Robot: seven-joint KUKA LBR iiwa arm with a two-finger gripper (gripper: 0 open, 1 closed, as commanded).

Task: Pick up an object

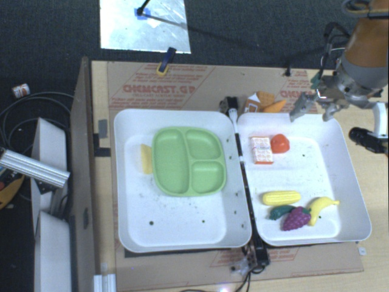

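Observation:
My gripper (315,109) hangs open over the far right corner of the right bin (346,163), its two fingers spread and nothing between them. In that bin lie a red tomato (279,143) and a small red and white box (262,150) near the far left. Toward the near edge sit a yellow corn cob (281,197), a dark green vegetable (281,211), a purple grape bunch (296,218) and a yellow banana (320,208).
The left bin (130,181) holds a green divided plate (187,161) and a pale yellow piece (146,159) beside it. An orange carrot-like item (271,105) lies on the cardboard behind the right bin. A black clamp (230,105) sits between the bins' far edges.

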